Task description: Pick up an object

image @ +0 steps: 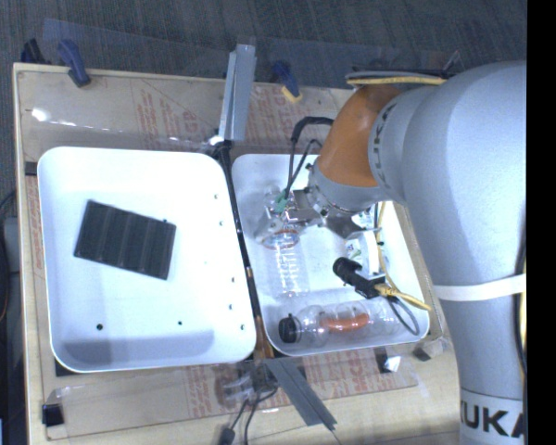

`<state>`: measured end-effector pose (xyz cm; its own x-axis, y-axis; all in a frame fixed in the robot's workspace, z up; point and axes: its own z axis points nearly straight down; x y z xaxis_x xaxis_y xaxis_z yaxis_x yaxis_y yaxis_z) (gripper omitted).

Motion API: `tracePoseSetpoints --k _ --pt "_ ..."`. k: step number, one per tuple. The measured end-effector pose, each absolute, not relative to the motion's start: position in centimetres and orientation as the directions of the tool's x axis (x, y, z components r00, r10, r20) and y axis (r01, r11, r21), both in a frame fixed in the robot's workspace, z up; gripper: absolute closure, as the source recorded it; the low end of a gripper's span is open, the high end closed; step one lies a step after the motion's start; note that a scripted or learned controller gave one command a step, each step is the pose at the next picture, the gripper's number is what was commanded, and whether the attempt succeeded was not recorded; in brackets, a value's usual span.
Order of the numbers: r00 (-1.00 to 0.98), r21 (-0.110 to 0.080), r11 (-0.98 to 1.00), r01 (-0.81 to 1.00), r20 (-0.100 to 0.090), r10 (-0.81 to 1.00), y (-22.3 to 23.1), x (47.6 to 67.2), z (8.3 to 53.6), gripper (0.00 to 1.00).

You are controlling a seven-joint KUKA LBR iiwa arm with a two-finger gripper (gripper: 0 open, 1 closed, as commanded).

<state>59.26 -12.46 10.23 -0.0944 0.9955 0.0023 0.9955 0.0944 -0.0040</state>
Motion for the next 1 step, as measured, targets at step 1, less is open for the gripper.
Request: tracePoseSetpoints --k 1 --pt "-0.076 0.0 0.076 0.997 0.0 0.997 -6.19 65.41 19.33 1.0"
